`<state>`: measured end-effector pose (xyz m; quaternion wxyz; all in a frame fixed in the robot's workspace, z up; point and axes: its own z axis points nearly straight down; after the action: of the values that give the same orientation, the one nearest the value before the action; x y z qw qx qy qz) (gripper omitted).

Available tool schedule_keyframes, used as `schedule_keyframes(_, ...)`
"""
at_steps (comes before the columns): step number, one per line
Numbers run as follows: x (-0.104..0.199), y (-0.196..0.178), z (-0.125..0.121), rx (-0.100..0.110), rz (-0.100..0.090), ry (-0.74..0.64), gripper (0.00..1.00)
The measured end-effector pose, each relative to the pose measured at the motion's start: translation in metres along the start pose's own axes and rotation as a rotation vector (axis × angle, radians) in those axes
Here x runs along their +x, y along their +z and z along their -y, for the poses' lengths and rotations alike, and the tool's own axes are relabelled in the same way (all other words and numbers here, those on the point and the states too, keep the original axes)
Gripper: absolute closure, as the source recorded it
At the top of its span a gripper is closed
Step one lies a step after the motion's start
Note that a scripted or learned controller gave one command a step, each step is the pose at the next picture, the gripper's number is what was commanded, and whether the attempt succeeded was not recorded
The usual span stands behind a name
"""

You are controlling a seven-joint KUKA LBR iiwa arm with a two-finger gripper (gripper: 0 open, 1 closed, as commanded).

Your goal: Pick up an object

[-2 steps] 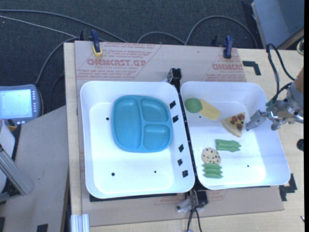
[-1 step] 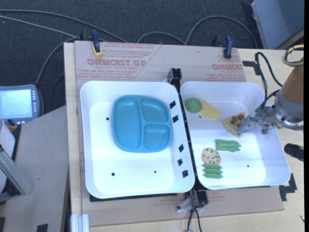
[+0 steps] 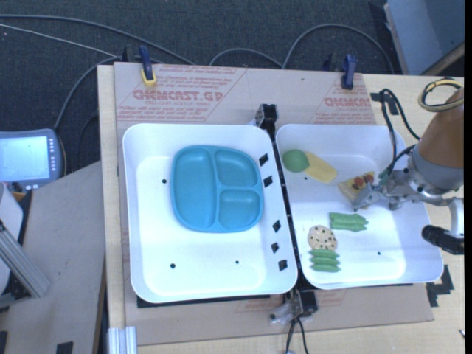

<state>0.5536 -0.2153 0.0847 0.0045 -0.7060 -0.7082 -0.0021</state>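
Observation:
The right bin (image 3: 413, 268) holds several toy foods. A green ball (image 3: 294, 160) and a yellow piece (image 3: 321, 169) lie at its far left. A tan piece with red spots (image 3: 355, 184) sits near the middle, with a green pod (image 3: 348, 222) just in front of it. A round speckled cookie (image 3: 321, 237) and a ribbed green pod (image 3: 324, 260) lie at the front left. My gripper (image 3: 364, 197) is low in the right bin, right beside the tan piece and just above the green pod. Whether it touches either is unclear.
In the left bin (image 3: 147, 257) lies a blue divided plate (image 3: 217, 188). A black divider with clips (image 3: 276, 198) runs between the bins. The arm's orange band (image 3: 446, 139) and cables (image 3: 394, 124) hang over the right bin's right side.

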Motion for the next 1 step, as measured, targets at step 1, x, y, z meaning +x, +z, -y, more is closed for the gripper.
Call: schedule_keyframes(1, -0.0014, -0.0112, 0.0004, -0.001, 0.004, 0.001, 1.00)
